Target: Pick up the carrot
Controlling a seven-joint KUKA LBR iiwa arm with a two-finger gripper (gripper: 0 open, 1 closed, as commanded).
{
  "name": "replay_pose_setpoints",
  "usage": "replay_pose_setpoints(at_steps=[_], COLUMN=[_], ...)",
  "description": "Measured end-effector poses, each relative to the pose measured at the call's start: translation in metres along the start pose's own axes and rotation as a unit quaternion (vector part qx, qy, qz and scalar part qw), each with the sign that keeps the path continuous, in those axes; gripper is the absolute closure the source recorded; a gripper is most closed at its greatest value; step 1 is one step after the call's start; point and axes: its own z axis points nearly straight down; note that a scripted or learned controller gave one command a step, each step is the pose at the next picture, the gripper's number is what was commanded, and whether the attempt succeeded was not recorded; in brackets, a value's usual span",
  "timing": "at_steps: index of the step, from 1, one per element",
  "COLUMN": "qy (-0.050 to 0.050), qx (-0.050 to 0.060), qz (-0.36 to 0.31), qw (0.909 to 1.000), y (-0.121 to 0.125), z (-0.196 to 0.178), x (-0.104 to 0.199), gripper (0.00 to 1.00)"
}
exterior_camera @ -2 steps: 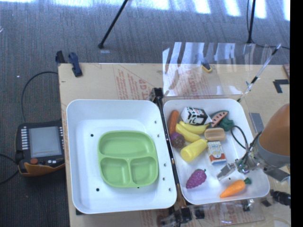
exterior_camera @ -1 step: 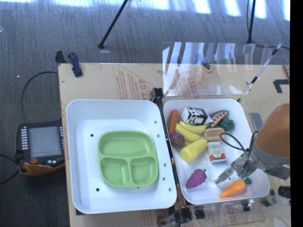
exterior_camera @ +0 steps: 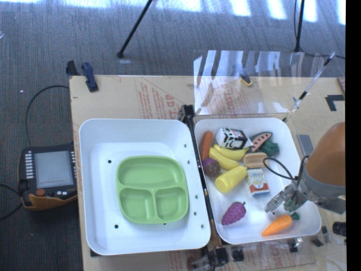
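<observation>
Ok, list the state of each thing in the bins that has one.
carrot: lying flat in the right bin, near its front corner, not gripped.
tool: low over the right bin, just behind the carrot.
green tray: flat in the left bin.
grapes: lying loose, untouched.

Green 3-compartment tray [exterior_camera: 152, 188] in left bin [exterior_camera: 93, 151]. In right bin [exterior_camera: 287, 130], right of tray: 2 bananas [exterior_camera: 228, 156], yellow bottle [exterior_camera: 231, 179], purple grapes [exterior_camera: 233, 213], juice carton [exterior_camera: 259, 182].

A broad orange band [exterior_camera: 334, 156] tops the grey wrist [exterior_camera: 318, 192]; a thin black cable [exterior_camera: 277, 164] loops beside the metallic claw [exterior_camera: 280, 201].
</observation>
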Motion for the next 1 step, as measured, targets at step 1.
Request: replay_pose_setpoints(at_steps=[1], qy=[0.0], qx=[0.0], qz=[0.0], qw=[1.0], y=[-0.0002], z=[0.0002], x=[-0.0001], gripper=[0.0])
